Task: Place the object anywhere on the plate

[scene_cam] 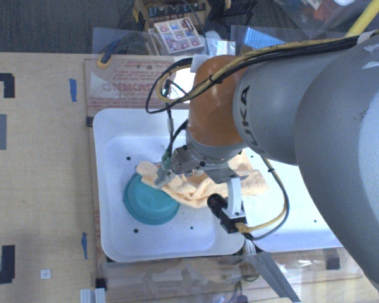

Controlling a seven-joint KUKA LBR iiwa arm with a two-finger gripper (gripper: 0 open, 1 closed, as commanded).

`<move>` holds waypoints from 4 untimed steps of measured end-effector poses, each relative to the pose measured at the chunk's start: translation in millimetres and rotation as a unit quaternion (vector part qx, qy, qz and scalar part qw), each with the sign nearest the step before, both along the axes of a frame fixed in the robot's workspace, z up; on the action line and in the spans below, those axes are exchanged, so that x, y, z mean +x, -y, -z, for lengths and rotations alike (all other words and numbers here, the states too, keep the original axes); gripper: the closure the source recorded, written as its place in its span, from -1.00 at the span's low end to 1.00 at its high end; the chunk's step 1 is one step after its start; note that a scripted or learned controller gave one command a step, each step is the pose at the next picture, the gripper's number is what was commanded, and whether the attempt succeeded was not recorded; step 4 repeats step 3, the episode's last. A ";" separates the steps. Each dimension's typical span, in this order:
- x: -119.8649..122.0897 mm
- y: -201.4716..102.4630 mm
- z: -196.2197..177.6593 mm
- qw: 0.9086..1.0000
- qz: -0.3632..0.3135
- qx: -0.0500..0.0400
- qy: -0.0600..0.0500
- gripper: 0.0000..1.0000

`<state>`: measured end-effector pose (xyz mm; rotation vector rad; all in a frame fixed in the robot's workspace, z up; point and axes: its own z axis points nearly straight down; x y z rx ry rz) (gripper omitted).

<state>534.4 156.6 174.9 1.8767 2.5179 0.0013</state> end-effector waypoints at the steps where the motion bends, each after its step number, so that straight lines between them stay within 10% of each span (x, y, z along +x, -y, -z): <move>1: 43.9 10.7 46.4 1.000 -0.004 0.009 0.007 -1.00; 2: 41.9 0.9 35.6 1.000 -0.010 0.014 0.005 1.00; 3: 43.1 2.4 33.9 1.000 -0.009 0.014 0.006 -1.00; 4: 43.1 2.4 33.9 1.000 -0.009 0.014 0.006 -1.00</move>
